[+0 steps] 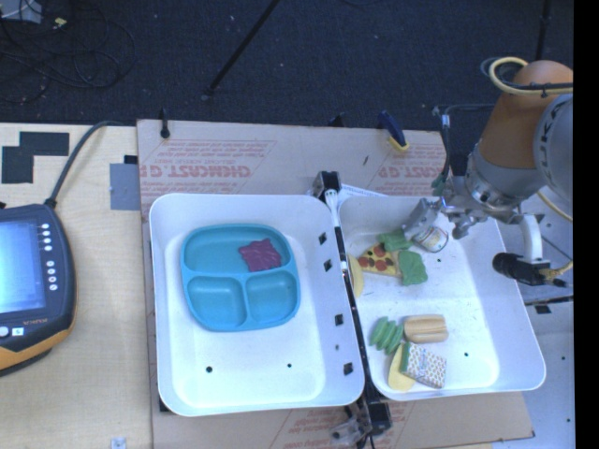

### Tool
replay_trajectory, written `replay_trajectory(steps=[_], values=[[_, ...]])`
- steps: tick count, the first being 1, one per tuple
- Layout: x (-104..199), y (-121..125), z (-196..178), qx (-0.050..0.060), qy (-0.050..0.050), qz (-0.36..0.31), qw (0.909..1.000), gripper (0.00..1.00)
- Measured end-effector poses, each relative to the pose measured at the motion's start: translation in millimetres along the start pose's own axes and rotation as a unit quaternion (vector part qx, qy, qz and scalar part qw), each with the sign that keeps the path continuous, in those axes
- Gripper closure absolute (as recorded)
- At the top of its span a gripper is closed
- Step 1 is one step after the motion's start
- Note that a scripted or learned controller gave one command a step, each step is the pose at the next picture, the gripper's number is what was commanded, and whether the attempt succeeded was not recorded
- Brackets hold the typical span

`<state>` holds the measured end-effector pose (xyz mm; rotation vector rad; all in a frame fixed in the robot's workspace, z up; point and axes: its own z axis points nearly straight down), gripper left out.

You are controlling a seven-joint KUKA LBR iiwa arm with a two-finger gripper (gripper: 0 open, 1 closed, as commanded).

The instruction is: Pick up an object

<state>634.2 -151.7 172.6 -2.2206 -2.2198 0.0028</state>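
My gripper (429, 230) hangs over the far part of the right bin (487, 344), reaching in from the right. Just below and left of it lie a pizza slice (376, 261) with red dots and a green leafy piece (410, 267). A smaller green piece (394, 241) sits right beside the gripper's tip. Nearer the front of the same bin are a green pod-like piece (384, 334), a tan bun (426, 326), a yellow wedge (401, 370) and a speckled square cracker (427, 367).
The left bin (178, 372) holds a blue divided plate (220, 302) with a magenta piece (261, 253) in its far right compartment. A grey tablet (28, 274) lies on the bench at the far left. A divider (339, 279) runs between the bins.
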Motion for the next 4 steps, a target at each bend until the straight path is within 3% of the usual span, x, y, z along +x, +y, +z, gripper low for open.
replay_trajectory(steps=[1,2,3,4], values=[[43,-44,87,0.002,0.001,-0.001,1.0000,0.00],[63,10,85,0.004,-0.001,0.000,1.0000,0.00],[40,10,-19,-0.001,0.000,0.000,1.0000,0.00],[64,-12,72,-0.004,-0.002,0.001,1.0000,0.00]])
